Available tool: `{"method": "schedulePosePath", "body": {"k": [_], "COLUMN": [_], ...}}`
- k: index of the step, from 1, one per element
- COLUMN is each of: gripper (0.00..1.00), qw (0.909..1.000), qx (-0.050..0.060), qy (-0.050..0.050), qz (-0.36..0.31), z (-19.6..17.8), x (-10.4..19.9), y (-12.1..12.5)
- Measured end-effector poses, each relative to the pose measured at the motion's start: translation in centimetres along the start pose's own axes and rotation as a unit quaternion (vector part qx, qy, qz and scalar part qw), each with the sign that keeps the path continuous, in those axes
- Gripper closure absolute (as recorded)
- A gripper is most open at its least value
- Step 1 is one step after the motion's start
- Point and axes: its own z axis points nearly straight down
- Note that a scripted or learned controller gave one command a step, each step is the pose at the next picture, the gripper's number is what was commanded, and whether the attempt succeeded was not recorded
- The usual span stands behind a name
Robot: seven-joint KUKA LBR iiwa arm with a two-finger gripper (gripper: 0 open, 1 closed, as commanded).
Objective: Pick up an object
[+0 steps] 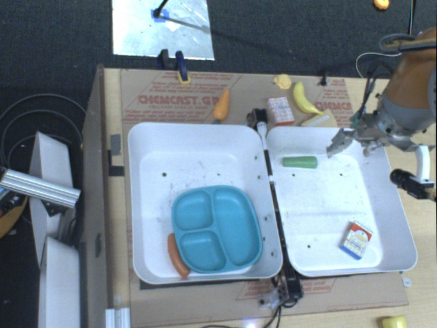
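Two bins: we see them side by side on the table, left bin and right bin, rims touching along the middle.
Left bin: blue divided tray toward the near side; orange sausage-shaped piece lying just beside the tray's left near corner.
Right bin: green cylinder lying flat near the far edge; small white carton with orange print at the near right, well apart from the cylinder.
Arm: grey with orange band, reaching in from the right over the far right part of the right bin.
Tool: sits above the bin's far edge, just right of the green cylinder, nothing visibly between its fingers; we cannot tell whether it's apart or together.
Behind the bins: carrot, small pink-and-white box, banana on the cardboard.
Table far edge: blue clamp.
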Motion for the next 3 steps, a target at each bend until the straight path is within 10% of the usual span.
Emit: {"method": "schedulePosePath", "body": {"k": [1,2,3], "gripper": [0.00,0.00,0.00], "qw": [0.9999,1.0000,0.9999], "qx": [0.011,0.001,0.012], "qy": [0.003,0.001,0.003], "qz": [0.004,-0.001,0.004], "z": [11.4,2.8,11.4], "x": [0.5,1.9,1.9], "y": [-3.9,5.9,1.3]}}
